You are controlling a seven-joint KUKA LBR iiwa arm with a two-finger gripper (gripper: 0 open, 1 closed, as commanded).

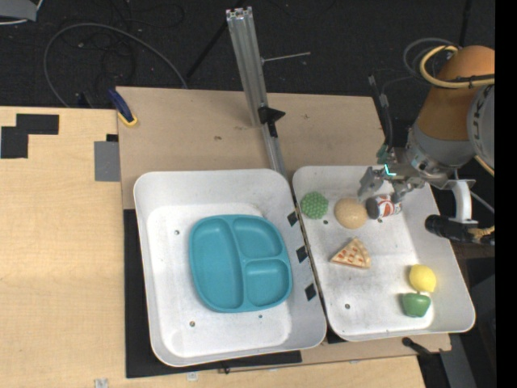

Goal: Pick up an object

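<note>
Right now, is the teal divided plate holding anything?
Empty. The teal divided plate lies flat in the left bin, and all three compartments show bare teal. The food pieces sit in the right bin.

Tan bench [202,128], black floor w/ cables [89,39].

Two white bins [161,217] sat on a tan bench [194,128], with pale wood [48,241] at the frame's left carrying black and grey patches. In the left bin lay a teal tray [240,262]. The right bin [452,314] held a speckled green ball [314,206], a beige ball [350,212], a pizza slice [350,255] in orange with red dots, a yellow lemon [422,278] and a green pepper [415,304]. A small red-and-white thing [386,208] sat by the grey gripper [380,191]. The arm [452,103] was orange and grey at upper right.
</note>
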